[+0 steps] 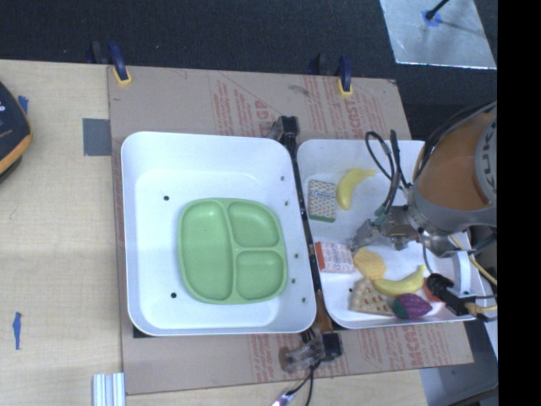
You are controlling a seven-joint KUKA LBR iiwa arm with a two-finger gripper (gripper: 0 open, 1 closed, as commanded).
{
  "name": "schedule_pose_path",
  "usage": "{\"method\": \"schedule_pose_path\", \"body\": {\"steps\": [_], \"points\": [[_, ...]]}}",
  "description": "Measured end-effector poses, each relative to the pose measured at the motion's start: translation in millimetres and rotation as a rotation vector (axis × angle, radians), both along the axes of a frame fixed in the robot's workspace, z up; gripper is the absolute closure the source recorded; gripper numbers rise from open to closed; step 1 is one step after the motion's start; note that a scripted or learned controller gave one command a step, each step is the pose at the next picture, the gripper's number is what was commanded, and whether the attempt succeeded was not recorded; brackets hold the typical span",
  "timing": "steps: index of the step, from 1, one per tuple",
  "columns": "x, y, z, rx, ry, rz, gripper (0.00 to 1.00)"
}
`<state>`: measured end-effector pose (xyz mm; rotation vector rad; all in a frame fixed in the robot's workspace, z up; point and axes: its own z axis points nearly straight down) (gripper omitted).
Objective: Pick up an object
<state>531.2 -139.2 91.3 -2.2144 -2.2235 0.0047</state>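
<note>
The gripper hangs low in the right bin; whether it grips anything cannot be told. Food toys crowd that bin's near edge, including a banana and a waffle. The left bin holds a green tray with bare floor around it.

Even, bright overhead light; the white bins glare slightly, shadows are soft, and detail is somewhat blurred.

Toys crowded beneath the arm
</note>
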Motion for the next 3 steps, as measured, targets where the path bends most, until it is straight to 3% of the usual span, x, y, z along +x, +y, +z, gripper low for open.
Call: {"method": "schedule_pose_path", "body": {"steps": [1,2,3], "points": [[-55.9,44.6,-0.1,0.000,-0.001,0.000,0.00],[-56.0,43.9,9.8,-0.001,0.001,0.004,1.00],[27.9,30.5,89.7,-0.001,-0.004,0.000,1.00]]}}
